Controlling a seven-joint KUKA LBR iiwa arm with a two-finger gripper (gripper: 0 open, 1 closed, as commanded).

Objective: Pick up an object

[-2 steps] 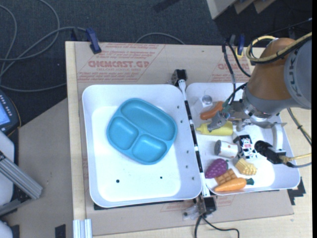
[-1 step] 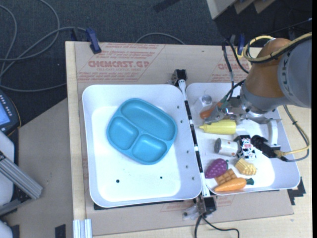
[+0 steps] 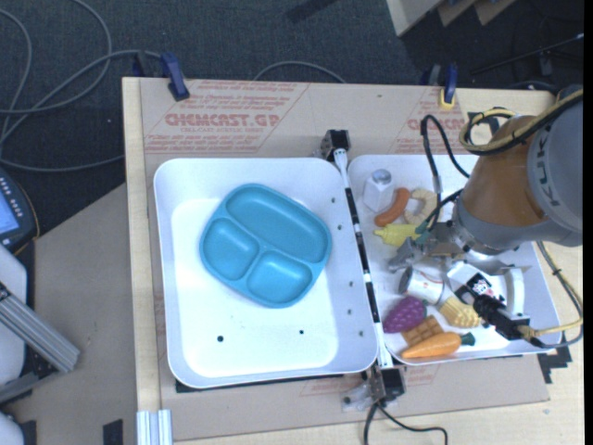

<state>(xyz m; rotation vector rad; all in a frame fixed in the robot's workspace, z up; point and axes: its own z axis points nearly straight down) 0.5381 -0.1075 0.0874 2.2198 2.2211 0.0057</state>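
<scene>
The arm [image 3: 519, 179] reaches in from the right and bends down over the right bin [image 3: 547, 318], its hand [image 3: 424, 248] low among the toy food near the bin's middle. Whether the hand is open or closed cannot be told from here, and nothing is seen held in it.

The left bin [image 3: 185, 323] holds a blue divided plate [image 3: 267, 244], lying flat and well apart from the arm. All the small things lie in the right bin: a white cup [image 3: 377, 189] at the far left corner, an orange sausage [image 3: 393, 205] just beside it, a yellow piece [image 3: 397, 235] nearer the hand, a white cylinder [image 3: 424, 288] just near of the hand, purple grapes [image 3: 405, 313], a corn cob [image 3: 460, 314], a waffle-like brown piece [image 3: 427, 328] and a carrot [image 3: 433, 346] along the near wall.

The step in hand appears to be the descent onto one piece in the crowded bin, probably the yellow piece or the white cylinder, since both lie closest to the hand. To do it well, the hand should come straight down over a single piece, with room on both sides so that no neighbour is caught or pushed. The pieces lie close together, some touching, so a grasp off centre would likely nudge them aside or pinch two at once. The rounded plastic shapes may slip, so the hand should close across the narrow width of the piece and lift slowly, straight up, clear of the bin wall.
</scene>
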